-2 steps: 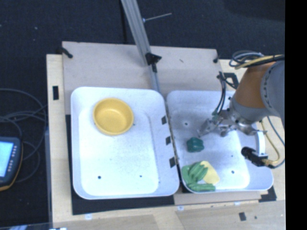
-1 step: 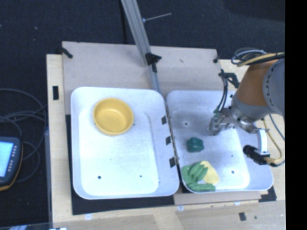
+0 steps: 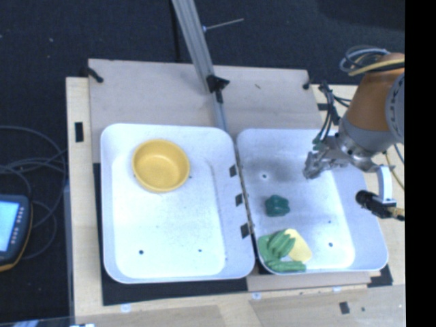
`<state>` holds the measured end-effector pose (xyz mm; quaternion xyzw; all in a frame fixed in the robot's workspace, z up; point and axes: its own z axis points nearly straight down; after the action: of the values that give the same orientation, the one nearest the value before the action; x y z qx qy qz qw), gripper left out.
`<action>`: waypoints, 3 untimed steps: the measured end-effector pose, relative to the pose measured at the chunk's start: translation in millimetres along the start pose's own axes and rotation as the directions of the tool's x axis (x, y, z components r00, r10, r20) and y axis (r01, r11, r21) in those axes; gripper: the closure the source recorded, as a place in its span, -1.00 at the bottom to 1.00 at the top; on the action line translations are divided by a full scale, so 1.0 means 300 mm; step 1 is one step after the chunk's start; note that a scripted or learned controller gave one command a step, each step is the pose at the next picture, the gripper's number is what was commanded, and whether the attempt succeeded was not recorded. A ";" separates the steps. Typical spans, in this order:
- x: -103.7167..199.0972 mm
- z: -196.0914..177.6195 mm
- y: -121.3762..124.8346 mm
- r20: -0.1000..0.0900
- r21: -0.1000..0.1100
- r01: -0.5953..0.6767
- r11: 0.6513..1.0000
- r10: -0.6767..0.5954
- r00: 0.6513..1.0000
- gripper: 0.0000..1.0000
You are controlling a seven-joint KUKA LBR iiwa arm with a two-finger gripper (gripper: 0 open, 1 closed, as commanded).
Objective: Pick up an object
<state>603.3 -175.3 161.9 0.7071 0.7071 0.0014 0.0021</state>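
In the right bin (image 3: pixel 340 251) a small dark green lump (image 3: pixel 276 205) lies near the middle. A bunch of green and yellow soft pieces (image 3: pixel 285 248) rests at the bin's near left corner. A yellow bowl (image 3: pixel 161 165) sits upright in the far part of the left bin (image 3: pixel 170 251). My gripper (image 3: pixel 313 166) hangs over the far right part of the right bin, up and to the right of the dark green lump and apart from it. Nothing shows between its fingers.
A slanted metal rail (image 3: pixel 197 43) runs from the top down to the gap between the bins. Clips (image 3: pixel 240 199) line the divider between the bins. A handheld screen (image 3: pixel 12 227) and cables lie off the bench at left.
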 end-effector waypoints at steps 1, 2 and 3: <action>-0.025 -0.204 0.000 0.001 -0.001 0.000 1.000 0.000 1.000 1.00; -0.026 -0.209 0.001 -0.001 0.004 0.000 1.000 0.000 1.000 1.00; 0.158 -0.193 -0.057 -0.002 0.005 0.003 1.000 -0.003 1.000 1.00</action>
<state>586.0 -128.0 219.6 0.7061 0.7081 0.0003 -0.0001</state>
